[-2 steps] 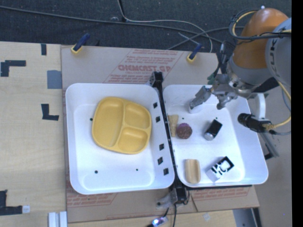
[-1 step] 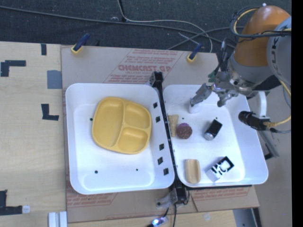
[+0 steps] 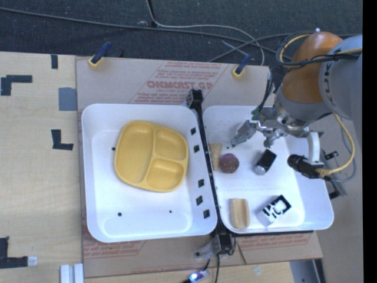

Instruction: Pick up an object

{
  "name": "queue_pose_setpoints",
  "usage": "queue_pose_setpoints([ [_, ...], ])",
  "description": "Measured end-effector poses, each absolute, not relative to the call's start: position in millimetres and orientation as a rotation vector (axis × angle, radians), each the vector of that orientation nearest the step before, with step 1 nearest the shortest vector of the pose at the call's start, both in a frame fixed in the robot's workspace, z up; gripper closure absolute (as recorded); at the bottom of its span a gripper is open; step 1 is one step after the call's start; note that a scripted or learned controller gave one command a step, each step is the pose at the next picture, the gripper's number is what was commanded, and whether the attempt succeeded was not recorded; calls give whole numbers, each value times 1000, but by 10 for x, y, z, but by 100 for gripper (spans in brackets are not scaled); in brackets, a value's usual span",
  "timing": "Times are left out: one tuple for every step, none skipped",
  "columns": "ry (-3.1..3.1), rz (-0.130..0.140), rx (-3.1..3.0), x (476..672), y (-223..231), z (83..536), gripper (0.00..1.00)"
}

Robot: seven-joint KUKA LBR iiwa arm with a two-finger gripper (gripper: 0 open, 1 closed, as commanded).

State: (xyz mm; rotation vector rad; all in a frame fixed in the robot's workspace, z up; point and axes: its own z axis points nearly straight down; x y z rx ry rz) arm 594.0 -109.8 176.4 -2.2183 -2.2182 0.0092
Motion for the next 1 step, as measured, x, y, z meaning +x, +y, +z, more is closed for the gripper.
queue_pose_setpoints([
  [-2220,8,-2217,5900,-1078,1319,0],
])
